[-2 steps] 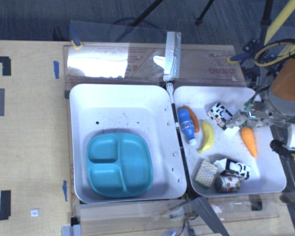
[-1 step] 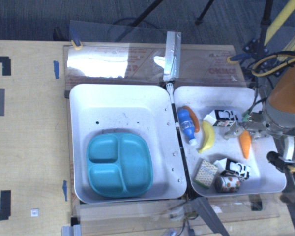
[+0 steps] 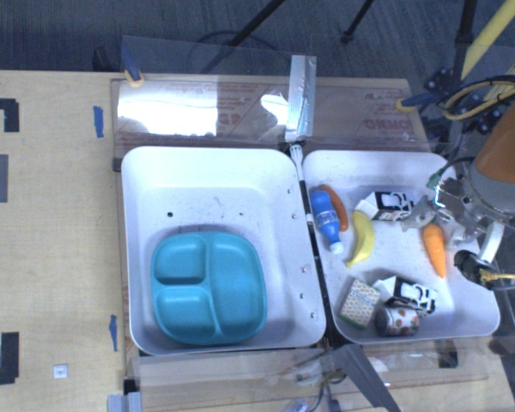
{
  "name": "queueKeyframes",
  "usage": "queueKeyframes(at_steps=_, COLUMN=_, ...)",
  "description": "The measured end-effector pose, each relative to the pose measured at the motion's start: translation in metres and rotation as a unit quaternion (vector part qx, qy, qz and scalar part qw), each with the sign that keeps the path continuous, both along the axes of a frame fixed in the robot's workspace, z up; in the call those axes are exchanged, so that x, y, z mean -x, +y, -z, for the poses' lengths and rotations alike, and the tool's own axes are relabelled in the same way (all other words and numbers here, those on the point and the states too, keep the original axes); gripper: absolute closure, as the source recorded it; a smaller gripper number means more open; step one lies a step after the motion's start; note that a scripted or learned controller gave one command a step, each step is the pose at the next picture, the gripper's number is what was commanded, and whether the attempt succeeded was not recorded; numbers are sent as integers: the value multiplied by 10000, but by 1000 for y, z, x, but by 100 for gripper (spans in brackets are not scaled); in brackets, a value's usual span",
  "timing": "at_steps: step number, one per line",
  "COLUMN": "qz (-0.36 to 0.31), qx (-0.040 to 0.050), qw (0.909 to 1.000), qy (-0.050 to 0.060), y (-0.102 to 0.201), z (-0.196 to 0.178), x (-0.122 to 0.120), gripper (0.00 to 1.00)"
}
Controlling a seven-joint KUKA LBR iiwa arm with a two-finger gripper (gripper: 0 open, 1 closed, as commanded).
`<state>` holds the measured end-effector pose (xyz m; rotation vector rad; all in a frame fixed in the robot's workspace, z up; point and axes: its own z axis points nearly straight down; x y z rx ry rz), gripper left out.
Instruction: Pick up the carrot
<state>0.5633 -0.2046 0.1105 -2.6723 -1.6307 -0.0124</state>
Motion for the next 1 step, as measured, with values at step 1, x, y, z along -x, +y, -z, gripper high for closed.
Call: queueKeyframes(at_steps=1, qz=-10, qx=41, qw=10000, qy=-1, y=-2, z=-10, x=0, gripper=100)
